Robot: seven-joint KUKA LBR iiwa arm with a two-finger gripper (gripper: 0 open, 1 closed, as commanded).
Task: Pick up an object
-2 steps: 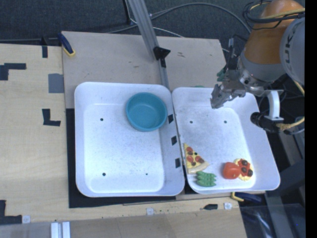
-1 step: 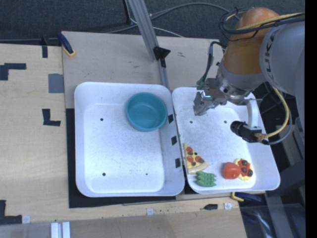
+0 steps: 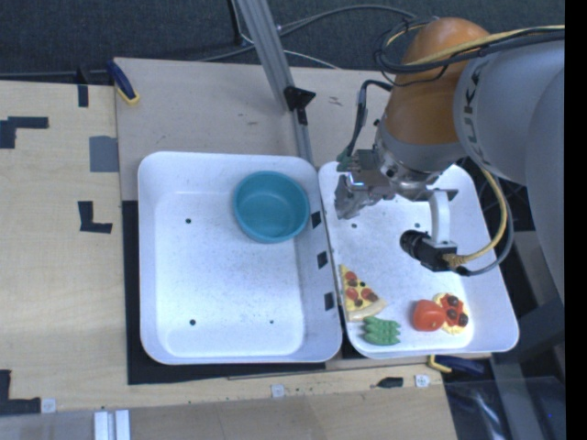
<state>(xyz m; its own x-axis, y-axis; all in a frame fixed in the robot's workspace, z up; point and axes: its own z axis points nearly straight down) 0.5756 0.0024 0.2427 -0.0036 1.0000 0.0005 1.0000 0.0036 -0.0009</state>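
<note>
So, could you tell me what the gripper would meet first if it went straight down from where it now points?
Probably the bare floor of the right bin. The gripper points down near that bin's top left corner, with no toy seen beneath it, though depth is hard to judge.

blue bowl (image 3: pixel 271 206) in left bin (image 3: pixel 183 273), end effector (image 3: pixel 351 198) over right bin (image 3: pixel 491 324)

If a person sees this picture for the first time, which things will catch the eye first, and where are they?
The big grey arm with its orange band fills the upper right, its gripper above the right bin. A blue bowl stands in the left bin. A pizza slice, a green toy and a red toy lie along the right bin's near edge.
</note>
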